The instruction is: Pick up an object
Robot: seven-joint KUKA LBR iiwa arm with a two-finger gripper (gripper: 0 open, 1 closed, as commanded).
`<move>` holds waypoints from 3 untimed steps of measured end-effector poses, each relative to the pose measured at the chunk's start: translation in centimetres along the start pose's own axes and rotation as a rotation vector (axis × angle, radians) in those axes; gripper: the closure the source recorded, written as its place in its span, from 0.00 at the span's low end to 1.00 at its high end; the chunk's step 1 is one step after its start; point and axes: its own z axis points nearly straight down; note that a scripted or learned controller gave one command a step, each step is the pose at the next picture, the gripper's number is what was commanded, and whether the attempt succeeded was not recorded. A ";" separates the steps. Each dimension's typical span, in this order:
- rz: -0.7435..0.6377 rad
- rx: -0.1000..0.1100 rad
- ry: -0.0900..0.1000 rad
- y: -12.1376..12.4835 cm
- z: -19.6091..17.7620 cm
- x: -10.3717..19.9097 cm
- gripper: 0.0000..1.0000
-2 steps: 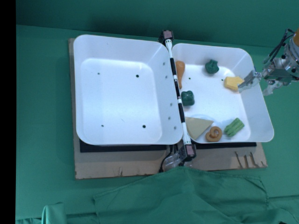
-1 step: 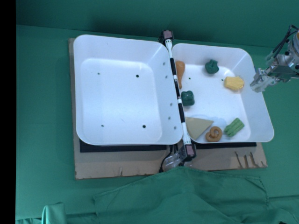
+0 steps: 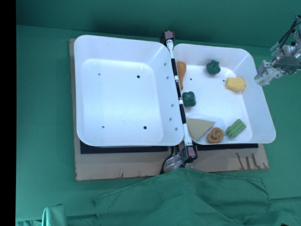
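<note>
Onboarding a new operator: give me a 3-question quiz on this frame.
1. True or false: the gripper hangs beyond the right bin's outer rim.
2. Which thing lies nearest the gripper? A) pretzel B) yellow piece C) tan wedge
3. Fill in: the orange piece lies against the ____ between the bins.

Key: 1 true; 2 B; 3 divider.

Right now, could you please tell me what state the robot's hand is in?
Hand: at the right bin's right rim, nothing visibly held; open or closed cannot be told.
</note>
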 end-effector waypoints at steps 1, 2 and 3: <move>0.000 0.001 0.001 0.2 -1.6 0.5 1.00; 0.001 0.001 -0.001 4.1 -1.2 0.8 1.00; 0.002 0.001 -0.001 6.7 -2.3 0.9 1.00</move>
